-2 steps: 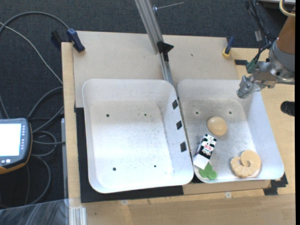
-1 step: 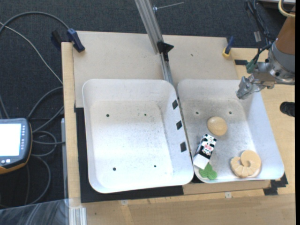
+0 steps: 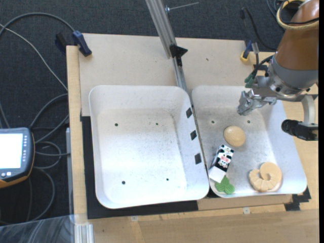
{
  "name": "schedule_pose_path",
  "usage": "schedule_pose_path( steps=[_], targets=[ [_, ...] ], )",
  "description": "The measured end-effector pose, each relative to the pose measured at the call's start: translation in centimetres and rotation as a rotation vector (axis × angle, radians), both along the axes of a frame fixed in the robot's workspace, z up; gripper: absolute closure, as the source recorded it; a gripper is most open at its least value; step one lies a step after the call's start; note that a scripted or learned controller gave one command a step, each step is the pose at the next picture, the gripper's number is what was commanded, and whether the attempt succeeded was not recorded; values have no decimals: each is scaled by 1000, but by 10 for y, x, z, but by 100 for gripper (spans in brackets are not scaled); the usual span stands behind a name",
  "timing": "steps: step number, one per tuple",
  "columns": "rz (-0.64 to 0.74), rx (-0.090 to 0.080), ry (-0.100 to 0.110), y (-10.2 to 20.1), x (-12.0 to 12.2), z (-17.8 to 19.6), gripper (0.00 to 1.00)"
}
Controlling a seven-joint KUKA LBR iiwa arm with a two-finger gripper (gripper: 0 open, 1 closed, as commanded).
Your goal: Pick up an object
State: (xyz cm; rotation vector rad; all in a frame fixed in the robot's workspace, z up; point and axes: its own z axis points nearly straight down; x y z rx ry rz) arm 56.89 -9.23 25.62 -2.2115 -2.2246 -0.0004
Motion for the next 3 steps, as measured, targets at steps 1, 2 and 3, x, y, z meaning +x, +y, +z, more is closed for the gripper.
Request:
schedule_pose_path(
  steps=[1,2,3],
  targets=[
    [1,0,-1,50,-8,7,100],
    [1,0,-1,96,-17,9,100],
    [2,0,0,159,-30,6,100]
  ],
)
